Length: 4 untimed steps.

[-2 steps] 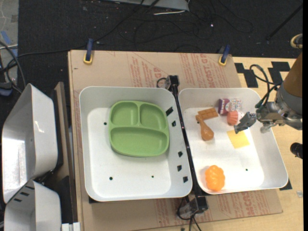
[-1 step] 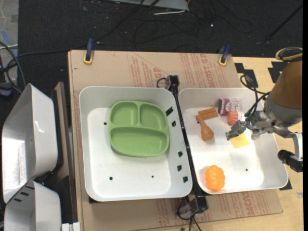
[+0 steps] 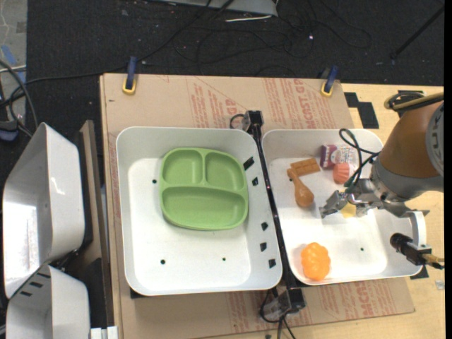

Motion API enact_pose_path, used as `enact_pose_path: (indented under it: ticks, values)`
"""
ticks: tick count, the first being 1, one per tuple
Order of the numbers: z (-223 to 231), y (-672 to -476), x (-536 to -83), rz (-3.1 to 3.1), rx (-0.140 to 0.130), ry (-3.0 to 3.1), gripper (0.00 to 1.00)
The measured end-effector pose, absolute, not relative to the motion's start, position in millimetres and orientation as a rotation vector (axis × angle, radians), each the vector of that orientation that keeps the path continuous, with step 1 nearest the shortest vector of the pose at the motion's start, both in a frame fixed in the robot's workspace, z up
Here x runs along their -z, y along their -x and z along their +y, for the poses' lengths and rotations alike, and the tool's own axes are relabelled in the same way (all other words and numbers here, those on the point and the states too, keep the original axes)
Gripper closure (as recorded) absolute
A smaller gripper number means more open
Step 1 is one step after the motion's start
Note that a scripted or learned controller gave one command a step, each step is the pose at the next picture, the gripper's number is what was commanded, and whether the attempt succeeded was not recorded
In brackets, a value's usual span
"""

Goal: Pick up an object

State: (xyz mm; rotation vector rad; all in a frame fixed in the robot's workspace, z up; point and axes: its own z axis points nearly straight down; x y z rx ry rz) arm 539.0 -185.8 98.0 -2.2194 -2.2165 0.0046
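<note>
Orange fruit (image 3: 316, 260) low in right bin (image 3: 367, 260), apart from jaws above.

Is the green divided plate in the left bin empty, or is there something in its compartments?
Empty. All three compartments of the green divided plate show bare green surface; the small objects lie in the right bin.

Green divided plate (image 3: 204, 188) in the left bin (image 3: 134, 260); yellow clamps (image 3: 130, 85) on the board's far edge.

Two bins side by side on the worktop (image 3: 183, 97), divided plate (image 3: 204, 188) in the left bin (image 3: 141, 260), small toy foods in the right bin (image 3: 367, 260), claw (image 3: 333, 207) among them, round fruit (image 3: 316, 260) nearest.
</note>
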Motion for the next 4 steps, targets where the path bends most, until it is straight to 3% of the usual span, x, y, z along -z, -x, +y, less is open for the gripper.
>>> enact_pose_path:
  ticks: [1, 2, 4]
  values:
    - [-185, -539.1, -92, -2.219, -0.001, 2.222, 0.0]
    - [-186, -539.6, -103, -2.22, 0.0, 2.224, 1.0]
    - [-183, -531.6, -207, -2.224, 0.003, 2.225, 1.0]
